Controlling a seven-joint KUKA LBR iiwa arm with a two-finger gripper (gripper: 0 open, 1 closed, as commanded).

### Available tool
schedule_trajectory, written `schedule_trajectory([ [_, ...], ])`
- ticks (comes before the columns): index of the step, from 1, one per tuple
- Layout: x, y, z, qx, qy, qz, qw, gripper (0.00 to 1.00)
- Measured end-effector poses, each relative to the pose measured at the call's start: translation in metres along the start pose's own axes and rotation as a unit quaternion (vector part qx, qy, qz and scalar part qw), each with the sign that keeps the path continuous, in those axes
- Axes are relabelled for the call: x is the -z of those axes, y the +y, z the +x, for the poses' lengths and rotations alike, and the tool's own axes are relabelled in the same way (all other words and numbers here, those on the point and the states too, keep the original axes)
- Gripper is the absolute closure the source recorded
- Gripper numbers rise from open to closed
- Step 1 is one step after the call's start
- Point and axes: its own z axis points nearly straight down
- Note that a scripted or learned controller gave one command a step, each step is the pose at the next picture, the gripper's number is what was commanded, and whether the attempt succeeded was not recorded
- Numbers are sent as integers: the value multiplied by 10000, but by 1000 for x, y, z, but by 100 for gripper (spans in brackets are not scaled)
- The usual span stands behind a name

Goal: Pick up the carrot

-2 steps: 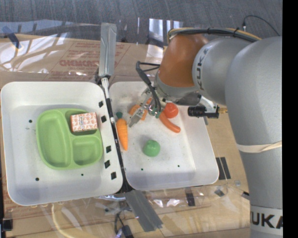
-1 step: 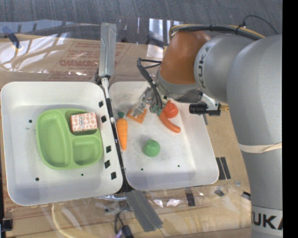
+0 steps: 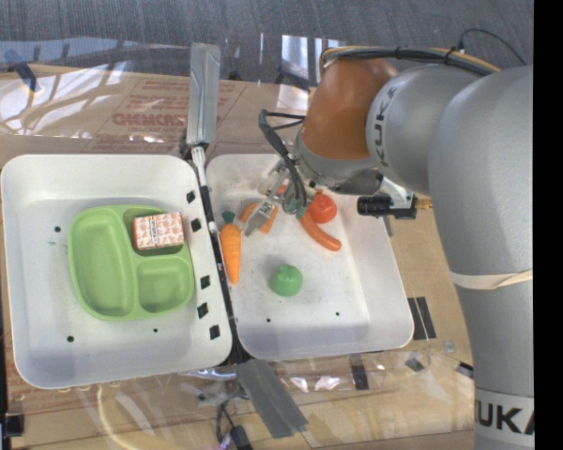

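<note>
Bins, two, shallow and white, sit side by side on a cardboard-covered bench [image 3: 94, 111]. Left bin [image 3: 38, 345]: holds a green divided tray [image 3: 103, 275] toward its middle, with a small patterned box [image 3: 159, 232] resting in the tray's far right compartment. Right bin [image 3: 380, 312]: holds several toy foods. Carrot [image 3: 231, 252], orange with a small green top, lies lengthwise just beside the bin's left wall, roughly midway along that edge, touched by nothing. Green round item [image 3: 285, 279] rests near the bin's centre, apart from the carrot. Red-orange round item [image 3: 322, 207] and an orange elongated piece [image 3: 322, 237] lie close together toward the far right part of the bin. Another small orange piece [image 3: 261, 217] lies near the far left corner, right at the gripper's tips. Arm, grey with an orange band [image 3: 342, 111], reaches in from the right and hangs over the far edge of the right bin. Gripper [image 3: 267, 212] points down and left into the far part of that bin, tips close to the small orange piece and apart from the carrot. State of the jaws cannot be told; the tips are small and overlap the clutter beneath them.
</note>
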Motion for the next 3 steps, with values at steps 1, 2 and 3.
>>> schedule_trajectory([
  [1,-10,-7,13,216,-5,16,9998,0],
  [2,-11,-17,15,387,38,-12,9992,0],
  [3,-13,0,-9,-1126,52,16,9936,0],
])
